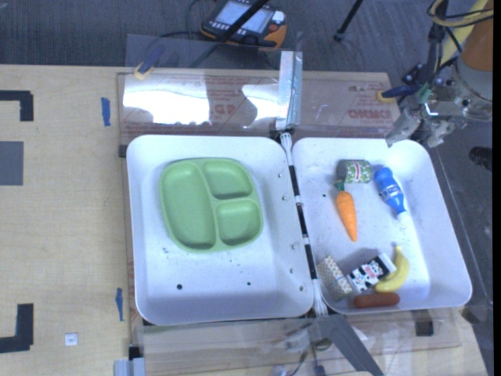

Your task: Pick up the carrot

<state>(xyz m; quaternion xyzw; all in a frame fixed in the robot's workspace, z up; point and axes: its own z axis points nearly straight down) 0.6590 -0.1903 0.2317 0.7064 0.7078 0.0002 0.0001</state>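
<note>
The orange carrot [347, 215] with a green top lies in the right bin [446, 245], in its upper middle, pointing toward the front. My gripper [416, 134] hovers over the bin's far right corner, up and to the right of the carrot and well apart from it. It stands open and holds nothing.
Around the carrot lie a green wrapped packet [355, 171], a blue bottle [390, 191], a banana [396, 272], a small black-and-white box [369, 272], a beige block [334, 276] and a red sausage [376, 300]. The left bin [149, 272] holds a green divided plate [210, 204].
</note>
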